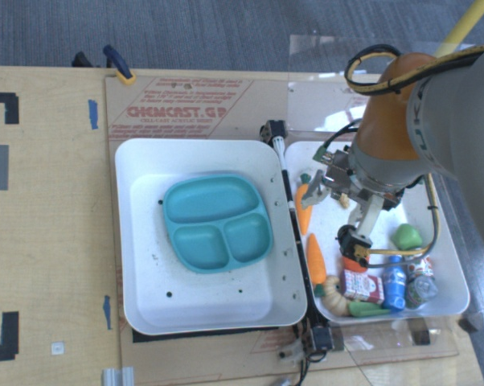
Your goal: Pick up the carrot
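Pincer (321, 177) on the grey arm hangs low in the right bin (449, 256), close to its left wall. I cannot tell if it is spread or pressed together, because the wrist hides it from above. Nothing can be seen held in it.

Just beside it, a bit lower in the view, lies the carrot (305, 209), long and orange with a bit of green at the top end. It rests along the bin wall, so I think the pincer is there to reach it.

A second orange stick (315, 260) lies further down the same wall. Past that are a red packet (356, 284), a blue bottle (395, 284) and a green ball (407, 236), all crowded at the near end.

The left bin (145, 215) holds a teal plate (218, 219), well apart from the pincer.
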Robot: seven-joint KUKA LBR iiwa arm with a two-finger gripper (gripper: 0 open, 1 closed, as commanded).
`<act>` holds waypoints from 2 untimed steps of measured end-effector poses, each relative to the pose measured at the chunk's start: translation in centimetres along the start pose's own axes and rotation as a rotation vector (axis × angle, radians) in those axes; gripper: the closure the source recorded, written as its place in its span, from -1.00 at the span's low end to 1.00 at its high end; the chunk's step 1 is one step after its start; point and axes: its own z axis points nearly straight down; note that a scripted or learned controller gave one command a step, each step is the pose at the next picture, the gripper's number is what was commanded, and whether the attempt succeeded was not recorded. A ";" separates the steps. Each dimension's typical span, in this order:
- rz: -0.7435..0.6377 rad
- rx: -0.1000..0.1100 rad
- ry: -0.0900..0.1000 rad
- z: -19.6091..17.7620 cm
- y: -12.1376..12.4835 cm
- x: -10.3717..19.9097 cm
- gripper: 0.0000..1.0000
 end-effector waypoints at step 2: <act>-0.114 -0.002 -0.001 0.1 -7.4 0.6 -1.00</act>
